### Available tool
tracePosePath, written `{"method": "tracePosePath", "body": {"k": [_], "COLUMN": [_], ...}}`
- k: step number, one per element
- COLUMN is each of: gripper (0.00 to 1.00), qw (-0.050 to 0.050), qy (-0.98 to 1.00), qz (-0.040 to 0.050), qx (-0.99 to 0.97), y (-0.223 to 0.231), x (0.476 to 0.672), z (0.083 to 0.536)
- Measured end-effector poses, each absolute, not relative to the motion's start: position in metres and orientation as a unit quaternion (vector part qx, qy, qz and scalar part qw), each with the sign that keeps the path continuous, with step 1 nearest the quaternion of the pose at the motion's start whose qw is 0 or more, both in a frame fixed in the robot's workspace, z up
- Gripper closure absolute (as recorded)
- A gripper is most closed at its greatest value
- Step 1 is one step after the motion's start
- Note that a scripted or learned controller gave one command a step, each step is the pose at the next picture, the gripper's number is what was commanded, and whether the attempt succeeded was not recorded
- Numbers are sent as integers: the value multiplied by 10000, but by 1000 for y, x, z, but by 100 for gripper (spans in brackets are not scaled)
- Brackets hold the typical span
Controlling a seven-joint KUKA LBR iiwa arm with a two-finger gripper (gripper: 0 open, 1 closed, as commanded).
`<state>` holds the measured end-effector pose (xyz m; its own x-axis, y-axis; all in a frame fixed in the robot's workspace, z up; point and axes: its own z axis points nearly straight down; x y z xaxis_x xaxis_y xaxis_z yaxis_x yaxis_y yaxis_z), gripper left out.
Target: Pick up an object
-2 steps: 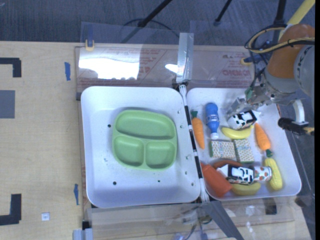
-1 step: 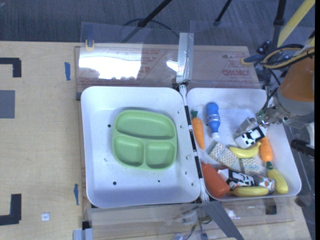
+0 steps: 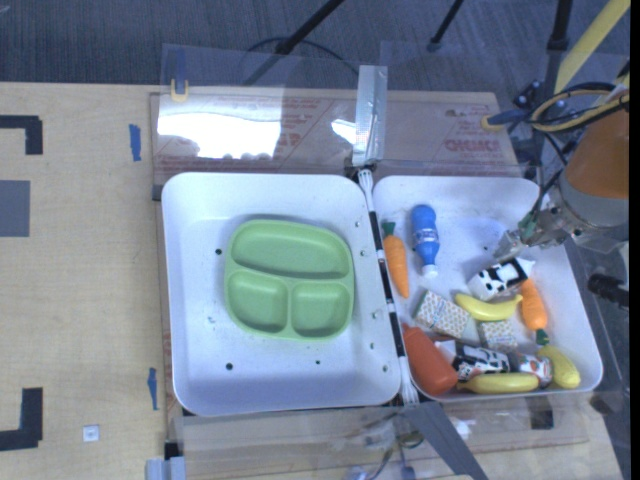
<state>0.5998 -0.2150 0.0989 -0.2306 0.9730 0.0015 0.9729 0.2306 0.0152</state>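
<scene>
The right bin [image 3: 470, 196] holds a jumble of toy food. My gripper [image 3: 523, 236] hangs over the bin's right side, just above and to the right of a black-and-white cow toy [image 3: 497, 279]. No object shows in the gripper. Below the cow lie a yellow banana [image 3: 487, 306] and a small orange carrot [image 3: 533, 307]. A blue bottle [image 3: 425, 236] and a longer orange carrot [image 3: 397, 265] lie near the bin's left wall. A patterned packet [image 3: 443, 314], a red-orange piece [image 3: 430, 362] and a second banana [image 3: 505, 382] crowd the front.
The left bin [image 3: 190, 218] carries a green divided plate [image 3: 291, 277]. A clear plastic wall [image 3: 260, 118] stands behind both bins. The arm's orange band [image 3: 605, 163] rises at the right edge, with cables above it.
</scene>
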Motion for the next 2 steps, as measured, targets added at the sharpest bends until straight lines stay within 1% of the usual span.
{"method": "tracePosePath", "body": {"k": [1, 2], "gripper": [100, 100], "qw": [29, 59], "qy": [7987, 7994], "qz": [6, 9], "qx": [6018, 6008], "y": [-223, -223], "x": [668, 670], "z": [199, 210]}}
